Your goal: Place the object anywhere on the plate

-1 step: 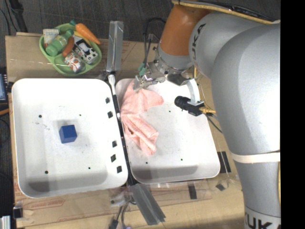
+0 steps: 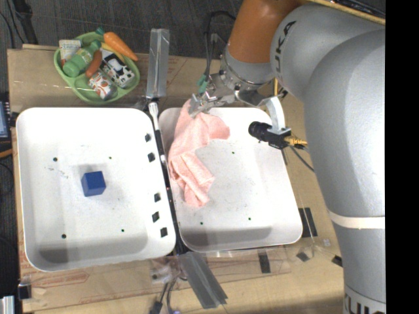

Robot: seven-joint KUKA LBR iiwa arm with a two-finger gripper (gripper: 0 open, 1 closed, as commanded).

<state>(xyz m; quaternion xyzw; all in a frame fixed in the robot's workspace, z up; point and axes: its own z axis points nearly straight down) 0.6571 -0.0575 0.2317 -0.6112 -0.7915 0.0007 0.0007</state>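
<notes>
You've got 2 white bins: left bin (image 2: 39,175), right bin (image 2: 262,201). 1 blue cube (image 2: 93,183), 1 pink cloth (image 2: 193,156), 1 green bowl (image 2: 72,84) w/ toy food, upper left of frame.

Green bowl (image 2: 78,84) of toy food sitting on desk (image 2: 39,57) beyond left bin (image 2: 39,195). Blue cube (image 2: 93,182) lying in left bin. Right bin (image 2: 262,201) alongside, touching.

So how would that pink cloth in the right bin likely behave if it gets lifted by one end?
The pink cloth lies crumpled in soft folds, so it is probably floppy and would drape and trail. It looks thin, so likely light. The gripper sits at its top edge; a pinch there may gather only one layer.
</notes>
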